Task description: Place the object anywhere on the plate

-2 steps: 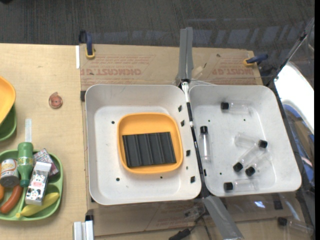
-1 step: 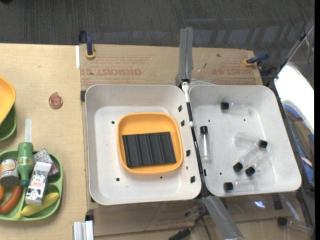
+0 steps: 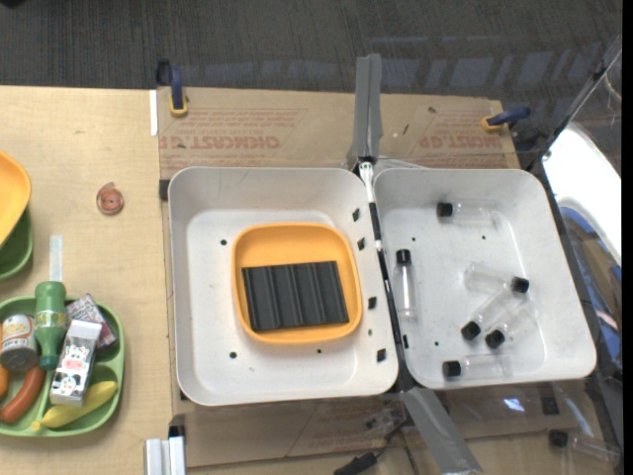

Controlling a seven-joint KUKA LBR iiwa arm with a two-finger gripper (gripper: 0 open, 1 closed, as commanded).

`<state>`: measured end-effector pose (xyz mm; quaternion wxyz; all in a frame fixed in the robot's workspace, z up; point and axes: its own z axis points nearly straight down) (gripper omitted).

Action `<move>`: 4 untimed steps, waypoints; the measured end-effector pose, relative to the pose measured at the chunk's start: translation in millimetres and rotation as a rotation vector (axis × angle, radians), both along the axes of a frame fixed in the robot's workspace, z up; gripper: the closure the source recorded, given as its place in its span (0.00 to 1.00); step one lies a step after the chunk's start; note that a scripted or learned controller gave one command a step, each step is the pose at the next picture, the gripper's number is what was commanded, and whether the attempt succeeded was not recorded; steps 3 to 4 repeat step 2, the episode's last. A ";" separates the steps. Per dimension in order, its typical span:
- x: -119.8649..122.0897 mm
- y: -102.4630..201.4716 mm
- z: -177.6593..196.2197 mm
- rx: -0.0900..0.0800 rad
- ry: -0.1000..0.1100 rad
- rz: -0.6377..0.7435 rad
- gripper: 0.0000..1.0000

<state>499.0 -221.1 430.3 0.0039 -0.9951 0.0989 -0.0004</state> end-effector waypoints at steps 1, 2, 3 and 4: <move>-11.3 0.2 -15.0 0.001 -0.001 0.000 0.00; -14.1 0.3 -26.1 0.001 -0.002 0.001 0.00; -14.1 0.3 -26.1 0.001 -0.002 0.001 0.00; -14.1 0.3 -26.1 0.001 -0.002 0.001 0.00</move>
